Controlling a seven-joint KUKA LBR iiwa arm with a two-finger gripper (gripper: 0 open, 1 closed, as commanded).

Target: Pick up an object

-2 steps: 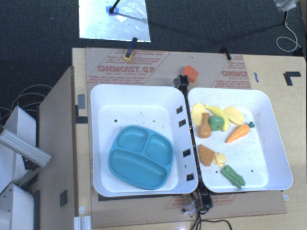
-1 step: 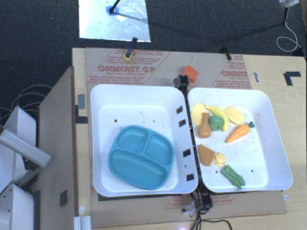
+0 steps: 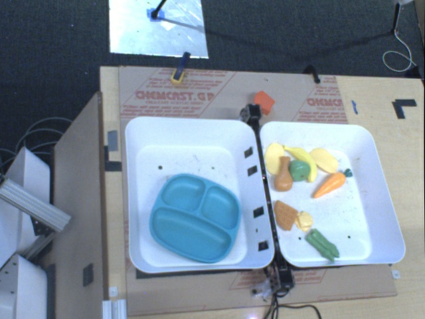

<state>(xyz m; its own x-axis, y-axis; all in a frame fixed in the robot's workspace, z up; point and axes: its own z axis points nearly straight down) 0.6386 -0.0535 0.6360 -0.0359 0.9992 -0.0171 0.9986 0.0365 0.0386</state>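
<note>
Two shallow white bins sit side by side on the worktop (image 3: 80, 178), on a brown sheet (image 3: 199, 88) printed with red lettering. The left bin (image 3: 143, 138) holds a blue plate (image 3: 194, 218) with three compartments, lying flat toward the bin's near side.

The things to be picked are all in the right bin (image 3: 378, 205), gathered mostly in its left half. Near the far left corner lies a yellow piece (image 3: 275, 157), and just beside it a banana (image 3: 300, 155) and another pale yellow piece (image 3: 324, 159). A round green toy (image 3: 300, 171) sits right under the banana, touching a brown drumstick (image 3: 283, 175) that points toward the bin's far side. A carrot (image 3: 330, 184) lies at a slant just to the right of these, its green tip toward the far right. Closer to the near edge, a brown wedge (image 3: 286, 214) touches a small pale yellow lump (image 3: 305, 220), and a green pickle (image 3: 323, 243) lies a little apart from them, nearest the front wall.

Black clips (image 3: 252, 171) run along the seam where the two bins meet. An orange block (image 3: 264, 102) rests on the sheet just behind that seam. Beyond the worktop, a shiny square sheet (image 3: 158, 17) lies on the dark floor (image 3: 299, 18).

Whether the tool is open or closed cannot be told
</note>
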